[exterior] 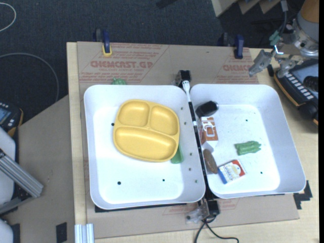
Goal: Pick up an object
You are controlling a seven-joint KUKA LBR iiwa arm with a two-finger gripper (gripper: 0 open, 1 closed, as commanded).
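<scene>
Your gripper (259,63) hangs beyond the right bin's (283,115) far right corner, holding nothing; how wide it stands, I cannot tell. Aim for the green toy (248,147) lying alone mid-bin, well apart from the carton (232,171) near the front wall, and descend straight over it.

- two white bins (96,135);
- one yellow divided plate (147,130);
- two green items (248,147);
- one black object (206,108);
- two packets (232,171);
- one brown piece (209,161);
- two blue clamps (105,39)

Right bin (283,135) centre open; yellow plate (147,130) fills left bin (101,176) middle.
</scene>
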